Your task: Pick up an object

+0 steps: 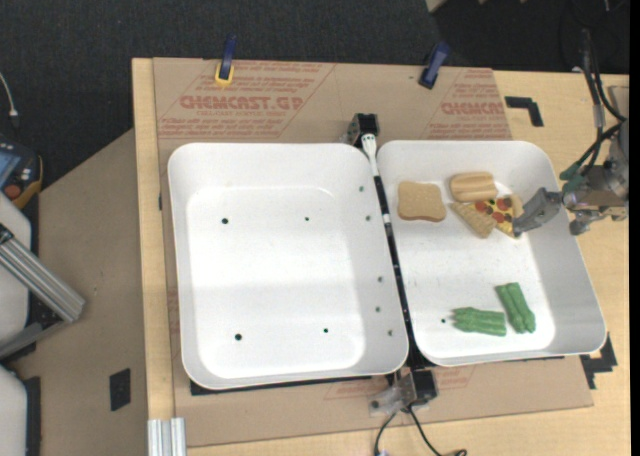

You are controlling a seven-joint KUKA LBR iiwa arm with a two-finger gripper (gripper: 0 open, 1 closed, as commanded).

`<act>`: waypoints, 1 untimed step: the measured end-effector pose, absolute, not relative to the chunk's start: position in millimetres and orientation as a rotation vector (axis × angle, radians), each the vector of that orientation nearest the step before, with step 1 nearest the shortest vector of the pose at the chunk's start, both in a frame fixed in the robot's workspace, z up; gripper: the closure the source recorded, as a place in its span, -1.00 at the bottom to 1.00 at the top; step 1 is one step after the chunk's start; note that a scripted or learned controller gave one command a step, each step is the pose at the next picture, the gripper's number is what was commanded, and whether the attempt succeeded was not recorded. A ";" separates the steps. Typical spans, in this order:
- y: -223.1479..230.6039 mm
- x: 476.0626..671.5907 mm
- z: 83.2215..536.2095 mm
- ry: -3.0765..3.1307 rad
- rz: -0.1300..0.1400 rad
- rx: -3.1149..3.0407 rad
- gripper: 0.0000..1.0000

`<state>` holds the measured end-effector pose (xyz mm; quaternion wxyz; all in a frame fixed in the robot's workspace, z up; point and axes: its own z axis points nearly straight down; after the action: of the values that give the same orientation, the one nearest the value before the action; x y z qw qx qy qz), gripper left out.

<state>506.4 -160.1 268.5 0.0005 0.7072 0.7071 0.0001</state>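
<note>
The left bin (275, 264) lies bare and white on the bench (150, 244), so the arm's business is all in the right bin (560, 284) beside it. Along that bin's far side sits a bread slice (421, 202), then a bun (473, 187) touching a pizza slice (488, 214); these crowd together, which leaves little room for a clean grip. Two green pea pods (497, 312) lie near its front wall, well apart from the rest and easier to take. The pincer (528, 216) hangs at the bin's right wall, just beside the pizza slice, likely aiming there. How wide it stands cannot be told, and nothing shows in its hold. The bun may hinder closing.
</note>
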 end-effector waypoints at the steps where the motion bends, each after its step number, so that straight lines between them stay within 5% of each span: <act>1: -170.8 493.2 355.4 2.213 0.007 2.214 -1.00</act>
<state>493.2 -170.8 355.4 0.0057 0.7071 0.7070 0.0023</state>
